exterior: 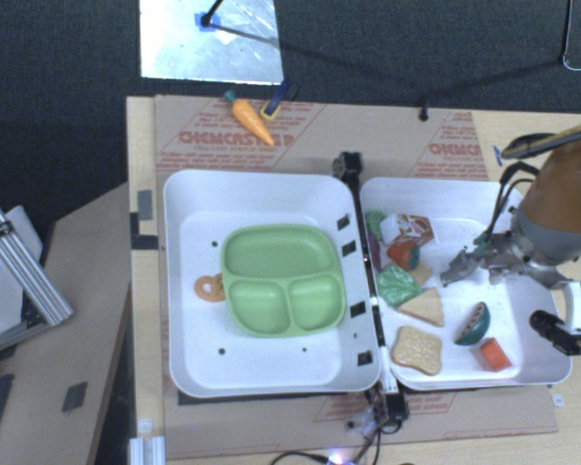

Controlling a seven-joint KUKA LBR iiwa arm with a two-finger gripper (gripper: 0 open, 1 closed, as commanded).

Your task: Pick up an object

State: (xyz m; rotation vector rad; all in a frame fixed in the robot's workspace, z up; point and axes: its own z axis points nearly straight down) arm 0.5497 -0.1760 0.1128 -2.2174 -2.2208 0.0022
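Grey gripper is poised over the right bin, near its middle; whether its fingers are parted cannot be told. Toy food lies just beside. Approach is judged underway; descent and closing are needed.

A robotics lab: a worktop covered with printed cardboard carries two white bins of toy food, with aluminium framing at the left and dark carpet beyond.
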